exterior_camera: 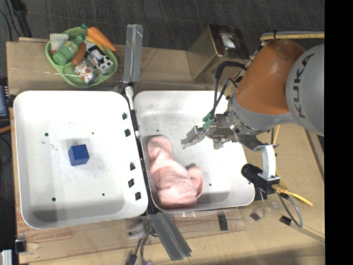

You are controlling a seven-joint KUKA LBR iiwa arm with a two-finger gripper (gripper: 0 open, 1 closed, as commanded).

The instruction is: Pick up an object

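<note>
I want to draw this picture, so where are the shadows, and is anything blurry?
In the camera view, soft grey shadows lie along the near inside walls of the left bin and right bin; the blue cube and pink cloth look sharp; the hand looks slightly soft.

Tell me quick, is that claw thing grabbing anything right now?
Tool: above the right bin, beside the pink cloth; open or closed cannot be told.

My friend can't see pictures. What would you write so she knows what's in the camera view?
A grey and orange robot arm's gripper hangs over the right white bin, near a pink cloth lying there. The left white bin holds a blue cube, and a green bowl of toy food sits behind it.
</note>
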